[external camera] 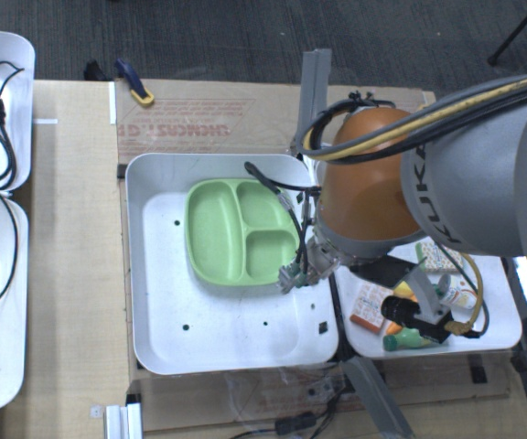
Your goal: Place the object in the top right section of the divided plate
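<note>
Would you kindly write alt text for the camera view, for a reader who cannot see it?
A grey robot arm with an orange band reaches from the right, its end effector low at the right edge of a green divided plate lying in a white bin. A second bin to the right holds assorted small items.

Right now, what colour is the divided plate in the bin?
Light green; the divided plate shows clearly in the camera view.
</note>
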Controlling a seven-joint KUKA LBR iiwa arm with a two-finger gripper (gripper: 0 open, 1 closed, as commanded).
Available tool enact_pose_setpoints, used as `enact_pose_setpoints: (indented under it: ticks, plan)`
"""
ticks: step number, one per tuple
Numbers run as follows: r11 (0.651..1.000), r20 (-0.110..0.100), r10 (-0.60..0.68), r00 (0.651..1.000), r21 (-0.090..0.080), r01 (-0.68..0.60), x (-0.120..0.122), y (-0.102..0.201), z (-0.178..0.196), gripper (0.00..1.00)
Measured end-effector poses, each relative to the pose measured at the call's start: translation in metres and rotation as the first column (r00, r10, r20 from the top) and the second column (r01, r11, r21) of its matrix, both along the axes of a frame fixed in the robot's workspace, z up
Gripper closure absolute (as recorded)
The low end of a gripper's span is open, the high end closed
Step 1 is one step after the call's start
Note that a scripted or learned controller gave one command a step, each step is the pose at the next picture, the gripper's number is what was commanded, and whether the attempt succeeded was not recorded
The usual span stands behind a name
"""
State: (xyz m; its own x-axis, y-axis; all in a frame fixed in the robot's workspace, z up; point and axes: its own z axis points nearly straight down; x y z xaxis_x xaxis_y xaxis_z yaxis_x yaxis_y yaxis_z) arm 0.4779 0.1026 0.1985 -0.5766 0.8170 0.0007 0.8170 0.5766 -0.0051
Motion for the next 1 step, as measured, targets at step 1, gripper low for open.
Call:
enact_pose_setpoints:
  ticks: [1]
  plan:
    - [1.000,0.000,-0.001,1.000,0.000,0.001,0.0000,-0.0002,0.0000,0.00]
